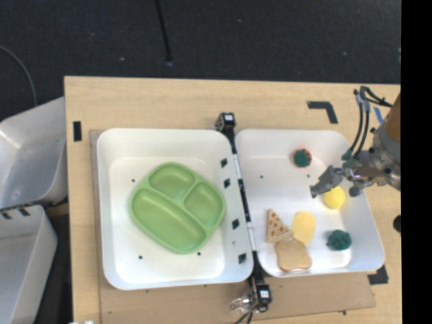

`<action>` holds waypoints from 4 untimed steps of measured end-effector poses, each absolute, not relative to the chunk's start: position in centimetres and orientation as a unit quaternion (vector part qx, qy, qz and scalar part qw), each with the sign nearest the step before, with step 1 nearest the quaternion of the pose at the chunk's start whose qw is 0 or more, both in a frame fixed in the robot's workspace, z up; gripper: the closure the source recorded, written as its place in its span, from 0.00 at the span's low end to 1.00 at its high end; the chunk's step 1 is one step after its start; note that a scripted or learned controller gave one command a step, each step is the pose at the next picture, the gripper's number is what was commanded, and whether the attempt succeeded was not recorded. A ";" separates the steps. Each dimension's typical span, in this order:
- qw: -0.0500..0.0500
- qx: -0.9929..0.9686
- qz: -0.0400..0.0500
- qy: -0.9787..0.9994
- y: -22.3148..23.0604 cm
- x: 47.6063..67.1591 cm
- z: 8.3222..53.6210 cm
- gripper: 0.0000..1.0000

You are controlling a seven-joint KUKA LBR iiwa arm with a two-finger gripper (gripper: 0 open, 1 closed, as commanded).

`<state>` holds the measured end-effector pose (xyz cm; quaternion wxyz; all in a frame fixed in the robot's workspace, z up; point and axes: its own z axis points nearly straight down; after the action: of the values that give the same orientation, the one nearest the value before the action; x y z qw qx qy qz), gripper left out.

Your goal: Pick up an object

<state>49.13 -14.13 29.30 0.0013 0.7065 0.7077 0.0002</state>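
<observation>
The green divided plate [177, 208] is seen in the left bin [108, 181]; the right bin [270, 147] carries small food items. The gripper [337, 184], fingers spread and grasping nothing, is poised over the yellow ball [334, 198] at that bin's three o'clock. The ball may be rolled aside if one finger lands first.

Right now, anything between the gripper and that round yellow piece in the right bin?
Nothing visible. The gripper sits directly over the round yellow piece, at its upper edge. The nearest neighbours lie off to the sides: the yellow wedge lower left, the green toy below, and the red-green piece upper left.
</observation>
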 end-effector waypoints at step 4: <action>0.001 0.710 0.001 0.704 -15.2 51.3 15.1 1.00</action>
<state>51.29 -15.22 15.09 0.0014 0.7102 0.7040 0.0006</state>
